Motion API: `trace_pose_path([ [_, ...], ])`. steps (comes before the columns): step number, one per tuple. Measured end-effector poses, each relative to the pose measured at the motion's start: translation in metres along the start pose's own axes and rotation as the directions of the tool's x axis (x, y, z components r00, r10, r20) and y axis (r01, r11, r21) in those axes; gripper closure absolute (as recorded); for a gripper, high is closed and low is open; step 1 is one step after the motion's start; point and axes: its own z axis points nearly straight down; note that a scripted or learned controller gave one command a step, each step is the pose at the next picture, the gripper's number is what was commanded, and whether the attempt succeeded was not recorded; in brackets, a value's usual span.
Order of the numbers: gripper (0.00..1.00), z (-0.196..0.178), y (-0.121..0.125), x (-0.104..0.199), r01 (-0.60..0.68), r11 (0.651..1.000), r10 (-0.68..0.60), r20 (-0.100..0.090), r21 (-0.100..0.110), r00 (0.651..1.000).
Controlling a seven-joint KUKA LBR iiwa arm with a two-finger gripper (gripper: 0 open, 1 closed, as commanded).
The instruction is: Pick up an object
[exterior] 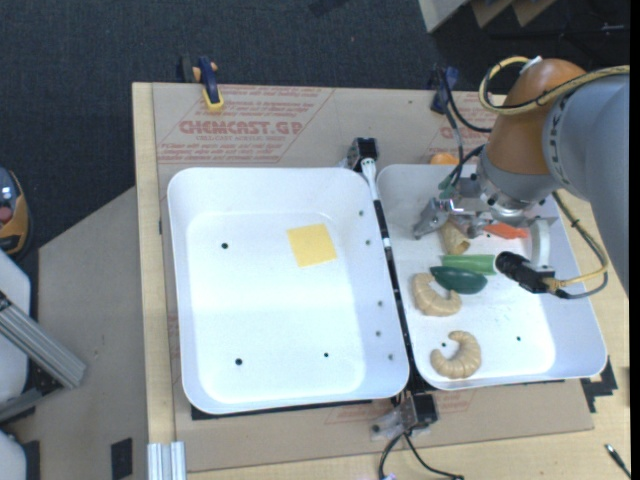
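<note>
A: Camera view: is the gripper [452, 230] holding anything?
B: Can't tell. It sits low in the right bin [570, 353], touching a tan piece [456, 239], beside a green leaf [462, 277].

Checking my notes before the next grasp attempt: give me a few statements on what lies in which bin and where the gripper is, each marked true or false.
1. A yellow square piece lies in the left bin. True.
2. Two beige curved pastries lie in the right bin. True.
3. The gripper is over the left bin. False: it is over the right bin, near its far end.
4. The green object lies beside the yellow square. False: it is in the right bin, near the upper pastry.
5. An orange-red piece lies in the right bin. True.
</note>
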Motion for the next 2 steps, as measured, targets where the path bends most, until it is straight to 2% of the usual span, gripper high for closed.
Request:
trace_pose_path([
  [1,0.00,-0.003,0.036,0.016,-0.002,1.000,0.002,0.003,-0.005,1.000],
  [2,0.00,-0.003,-0.011,0.009,-0.006,1.000,0.006,0.001,0.003,1.000],
])
